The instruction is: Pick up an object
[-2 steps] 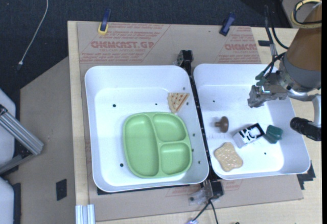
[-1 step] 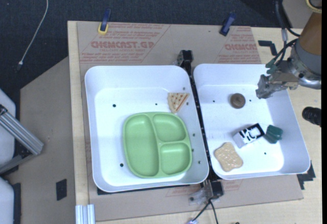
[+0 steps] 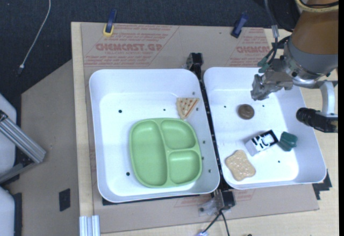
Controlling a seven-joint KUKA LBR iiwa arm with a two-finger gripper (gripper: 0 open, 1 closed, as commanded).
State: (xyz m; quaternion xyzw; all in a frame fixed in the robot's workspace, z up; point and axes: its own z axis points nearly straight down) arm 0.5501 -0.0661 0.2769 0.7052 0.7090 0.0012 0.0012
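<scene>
Brown puck (image 3: 246, 112) lay in your right bin (image 3: 306, 176), near the gripper (image 3: 260, 93); its jaws' state I couldn't tell.

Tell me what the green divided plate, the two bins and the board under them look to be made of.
Green three-compartment plate: likely moulded plastic, matte; even colour, soft rounded ridges.
Shallow white bins, left and right: probably thin formed plastic, slightly glossy; smooth rounded corners, bright sheen on the rims.
Tan flat board: looks like a sheet under brown protective paper; repeated red lettering printed across it. The core cannot be judged.
</scene>
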